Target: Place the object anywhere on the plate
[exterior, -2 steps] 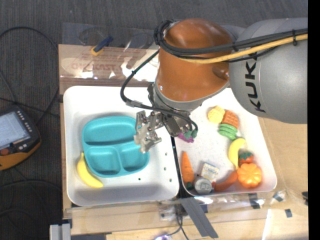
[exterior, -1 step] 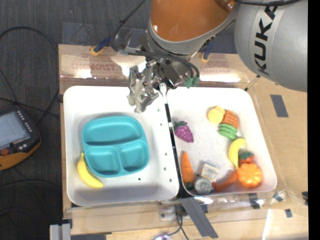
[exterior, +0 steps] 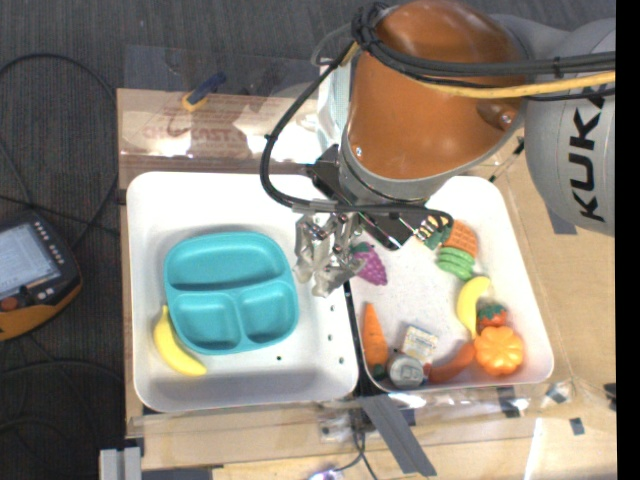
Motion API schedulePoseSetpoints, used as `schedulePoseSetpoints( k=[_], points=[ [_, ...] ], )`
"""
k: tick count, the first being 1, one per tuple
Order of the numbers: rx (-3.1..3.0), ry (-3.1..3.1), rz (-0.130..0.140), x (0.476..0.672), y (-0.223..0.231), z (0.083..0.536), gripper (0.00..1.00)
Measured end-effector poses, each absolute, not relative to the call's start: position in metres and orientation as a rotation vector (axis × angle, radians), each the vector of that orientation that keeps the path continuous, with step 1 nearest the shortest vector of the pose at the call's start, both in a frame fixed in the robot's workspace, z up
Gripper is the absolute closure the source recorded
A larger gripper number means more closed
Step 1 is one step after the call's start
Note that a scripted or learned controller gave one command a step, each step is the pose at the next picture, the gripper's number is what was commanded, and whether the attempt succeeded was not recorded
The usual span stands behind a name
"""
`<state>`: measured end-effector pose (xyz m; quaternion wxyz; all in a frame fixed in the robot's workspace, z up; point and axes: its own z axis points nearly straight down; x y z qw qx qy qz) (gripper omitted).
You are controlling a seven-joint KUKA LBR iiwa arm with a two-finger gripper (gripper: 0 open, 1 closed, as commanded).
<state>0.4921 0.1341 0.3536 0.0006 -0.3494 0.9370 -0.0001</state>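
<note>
You see the claw (exterior: 326,258) mid-frame over the bins' shared wall; whether it grips anything you cannot tell. The teal plate (exterior: 232,290) bears nothing; placing remains.

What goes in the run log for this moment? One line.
gripper: above divider between bins | grasp: cannot tell | teal plate: left bin, nothing on it | banana: beside plate | placement: not done

plate (exterior: 232,290) top clear, banana (exterior: 175,346) beside it
</note>
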Motion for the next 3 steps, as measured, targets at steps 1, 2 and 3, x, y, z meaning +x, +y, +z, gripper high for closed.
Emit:
schedulePoseSetpoints(
  k=[1,2,3],
  points=[
    [-1.557,2.724,0.002,0.502,0.161,0.405,1.00],
    [-1.738,2.616,0.001,0.485,0.123,0.359,1.00],
    [-2.181,2.256,0.004,0.484,0.136,0.382,1.00]
  ],
)
